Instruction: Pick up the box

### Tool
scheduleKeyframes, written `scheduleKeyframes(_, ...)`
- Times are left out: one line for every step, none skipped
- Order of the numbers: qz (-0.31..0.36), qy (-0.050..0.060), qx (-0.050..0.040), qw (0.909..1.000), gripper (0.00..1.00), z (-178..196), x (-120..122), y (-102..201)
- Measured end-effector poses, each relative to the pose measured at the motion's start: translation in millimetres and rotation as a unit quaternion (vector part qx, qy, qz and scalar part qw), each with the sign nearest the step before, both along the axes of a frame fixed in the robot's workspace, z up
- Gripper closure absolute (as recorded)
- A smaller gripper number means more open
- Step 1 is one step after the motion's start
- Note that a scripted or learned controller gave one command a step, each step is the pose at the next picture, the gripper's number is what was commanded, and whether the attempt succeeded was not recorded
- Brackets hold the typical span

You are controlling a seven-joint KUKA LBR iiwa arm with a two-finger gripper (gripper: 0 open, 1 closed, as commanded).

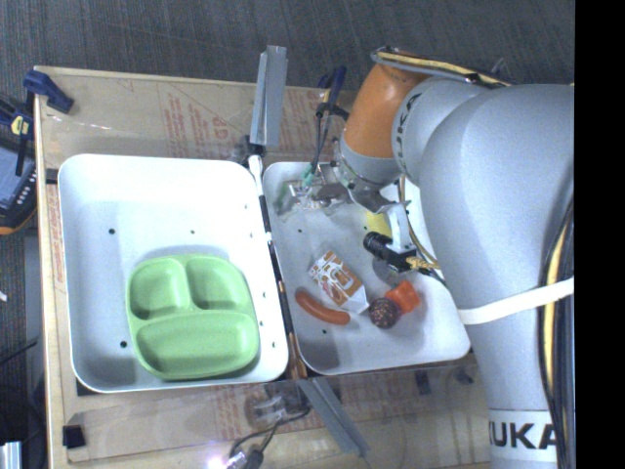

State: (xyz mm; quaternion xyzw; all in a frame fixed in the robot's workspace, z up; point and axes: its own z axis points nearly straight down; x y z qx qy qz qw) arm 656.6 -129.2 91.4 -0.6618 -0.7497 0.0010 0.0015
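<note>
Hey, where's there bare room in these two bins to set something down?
In the left bin, the floor is bare above and left of the green tray. In the right bin, a bare strip runs along the near edge, below the sausage. Its middle is crowded: box, sausage, small toys and the arm.

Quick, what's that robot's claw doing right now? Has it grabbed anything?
Gripper: at the far end of the right bin; whether it grips anything cannot be told. The box lies loose in that bin.
</note>
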Motion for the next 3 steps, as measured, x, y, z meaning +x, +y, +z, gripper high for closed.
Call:
scheduleKeyframes(0.0,0.0,0.0001,1.0,0.0,0.1,0.0,0.1)
scheduleKeyframes(0.034,-0.002,-0.0003,0.9994,0.0,1.6,0.8,-50.6)
scheduleKeyframes(0.112,0.0,0.0006,0.9937,0.0,0.3,-2.3,-3.7)
